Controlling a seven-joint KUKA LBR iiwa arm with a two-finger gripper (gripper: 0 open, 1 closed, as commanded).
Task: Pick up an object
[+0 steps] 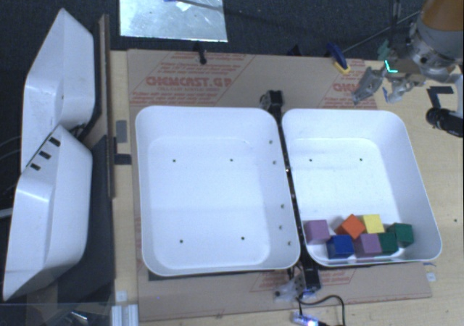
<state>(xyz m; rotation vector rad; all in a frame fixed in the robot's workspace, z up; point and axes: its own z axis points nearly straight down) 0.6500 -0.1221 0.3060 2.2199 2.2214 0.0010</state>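
Coloured blocks [359,235] lie clustered at five o'clock in the right bin [406,145], likely light, rigid and best pinched across opposite flat faces, while the hand [383,87] hovers at one o'clock, fingers spread and carrying nothing.

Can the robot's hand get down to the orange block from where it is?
Probably yes. The hand is above the right bin's far rim, and the orange block sits on top of the pile with nothing over it.

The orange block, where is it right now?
The orange block sits in the right bin, near its front edge, between the yellow block and a purple block.
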